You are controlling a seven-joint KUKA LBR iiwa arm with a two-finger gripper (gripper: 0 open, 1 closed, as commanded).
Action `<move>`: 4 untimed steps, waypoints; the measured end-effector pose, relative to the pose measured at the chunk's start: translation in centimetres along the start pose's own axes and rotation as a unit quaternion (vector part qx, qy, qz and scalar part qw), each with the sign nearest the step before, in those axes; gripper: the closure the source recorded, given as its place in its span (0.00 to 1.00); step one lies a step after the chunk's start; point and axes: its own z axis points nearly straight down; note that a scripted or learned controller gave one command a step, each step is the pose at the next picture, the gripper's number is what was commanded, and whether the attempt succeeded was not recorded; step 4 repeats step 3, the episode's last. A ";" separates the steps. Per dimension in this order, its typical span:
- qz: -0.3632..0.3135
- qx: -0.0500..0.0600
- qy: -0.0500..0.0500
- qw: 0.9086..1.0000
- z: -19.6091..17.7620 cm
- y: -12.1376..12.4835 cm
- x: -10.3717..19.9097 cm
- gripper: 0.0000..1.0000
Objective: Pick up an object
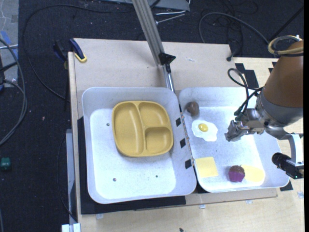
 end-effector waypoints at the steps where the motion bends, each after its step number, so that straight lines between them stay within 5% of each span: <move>1: -0.001 -0.001 0.001 1.000 -0.5 0.4 5.8 1.00; 3: -0.001 0.000 0.000 1.000 0.5 1.4 16.8 1.00; 4: -0.001 0.000 0.000 1.000 0.5 1.4 16.8 1.00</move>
